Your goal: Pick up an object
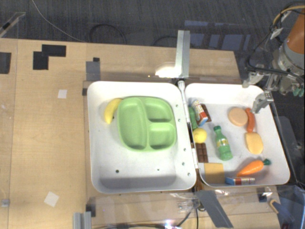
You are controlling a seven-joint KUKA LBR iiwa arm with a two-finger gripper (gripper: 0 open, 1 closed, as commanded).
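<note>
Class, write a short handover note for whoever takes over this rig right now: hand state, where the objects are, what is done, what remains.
Hand: over the right bin's top right corner, nothing seen held.
Right bin: carrot, green bottle, lemon, sausage, other toy foods.
Left bin: green tray, banana beside it.
Done: nothing picked.
Left: pick up one object.

The scene is viewed from one fixed camera above the worktop [43, 142], angled downward at a moderate distance; both white bins, left [97, 142] and right [281, 168], are framed fully.
</note>
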